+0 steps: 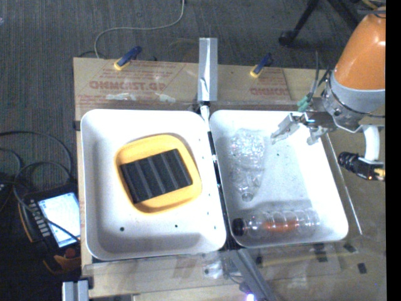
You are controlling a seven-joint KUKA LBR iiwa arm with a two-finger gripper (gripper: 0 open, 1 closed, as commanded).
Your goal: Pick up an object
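Approach step: your claw hung over the right bin, fingers apart, holding nothing. Nearest target, crumpled clear bottle, lay left of it; next, descend onto it.

The arm is cut off by the frame's right and top edges behind the gripper, whose fingers are too small and blurred to tell apart. Below and left of the gripper, the crumpled clear bottle blurs into the white bin. Farther below, the lying bottle's reddish contents are indistinct.
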